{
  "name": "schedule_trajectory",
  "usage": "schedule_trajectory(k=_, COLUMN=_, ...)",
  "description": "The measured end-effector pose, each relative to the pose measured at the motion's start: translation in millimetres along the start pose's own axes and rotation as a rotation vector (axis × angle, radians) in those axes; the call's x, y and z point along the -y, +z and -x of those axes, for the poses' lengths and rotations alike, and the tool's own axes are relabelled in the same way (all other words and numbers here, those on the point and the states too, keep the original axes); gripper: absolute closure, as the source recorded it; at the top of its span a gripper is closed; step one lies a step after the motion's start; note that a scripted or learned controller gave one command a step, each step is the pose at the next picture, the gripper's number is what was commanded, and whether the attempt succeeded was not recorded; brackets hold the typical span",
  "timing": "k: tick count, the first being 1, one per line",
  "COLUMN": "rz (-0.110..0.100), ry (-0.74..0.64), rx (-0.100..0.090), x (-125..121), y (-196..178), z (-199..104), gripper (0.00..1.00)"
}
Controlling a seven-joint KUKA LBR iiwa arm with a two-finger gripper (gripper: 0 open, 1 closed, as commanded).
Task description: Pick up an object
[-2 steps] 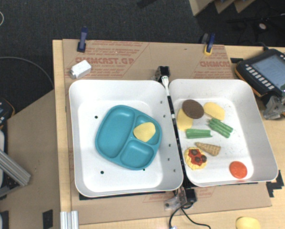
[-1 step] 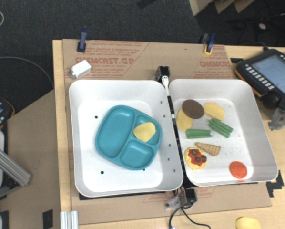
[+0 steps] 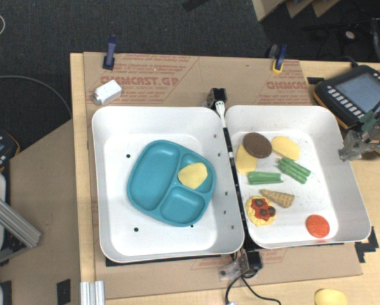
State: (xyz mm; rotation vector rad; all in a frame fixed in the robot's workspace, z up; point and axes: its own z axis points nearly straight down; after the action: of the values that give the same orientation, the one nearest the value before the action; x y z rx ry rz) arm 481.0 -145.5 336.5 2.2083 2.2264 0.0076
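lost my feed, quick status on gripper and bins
Gripper at right bin's right rim, holding nothing. Toy foods loose in right bin. Yellow piece on blue tray, left bin. Nothing blocking.

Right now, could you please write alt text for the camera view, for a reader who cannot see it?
Two shallow white bins sit side by side on a bench: the left bin holds a blue divided plate with a pale yellow piece in one compartment. The right bin holds scattered toy foods, including a brown disc, green beans, a small pizza and a red round piece.
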Motion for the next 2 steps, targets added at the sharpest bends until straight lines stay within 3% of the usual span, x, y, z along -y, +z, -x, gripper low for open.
schedule_trajectory(k=1, rz=-0.013, ry=0.013, rx=-0.001, x=3.6, y=51.5, z=39.7, gripper=1.00)
schedule_trajectory(k=2, rz=-0.004, ry=0.008, rx=0.002, x=1.6, y=37.7, z=38.2, gripper=1.00)
